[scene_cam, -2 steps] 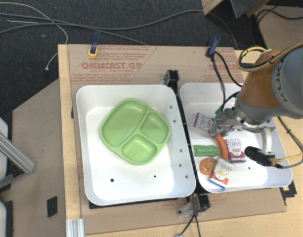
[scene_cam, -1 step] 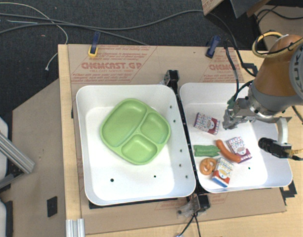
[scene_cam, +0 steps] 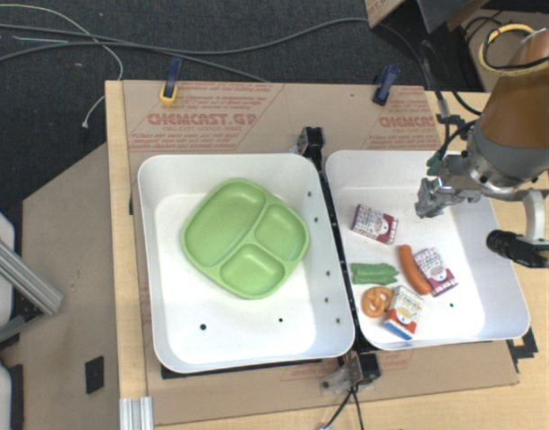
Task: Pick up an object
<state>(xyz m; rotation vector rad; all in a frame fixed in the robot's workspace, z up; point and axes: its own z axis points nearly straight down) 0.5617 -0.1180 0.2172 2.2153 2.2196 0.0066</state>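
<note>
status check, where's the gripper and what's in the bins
Gripper over right bin, nothing seen between fingers. Small items clustered below it: carton, hot dog, pretzel. Green tray in left bin.

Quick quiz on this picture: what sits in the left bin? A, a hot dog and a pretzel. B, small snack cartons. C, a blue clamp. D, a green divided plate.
D: the green divided plate lies alone in the left bin, while the small food items, such as the hot dog and pretzel, lie in the right bin.
</note>
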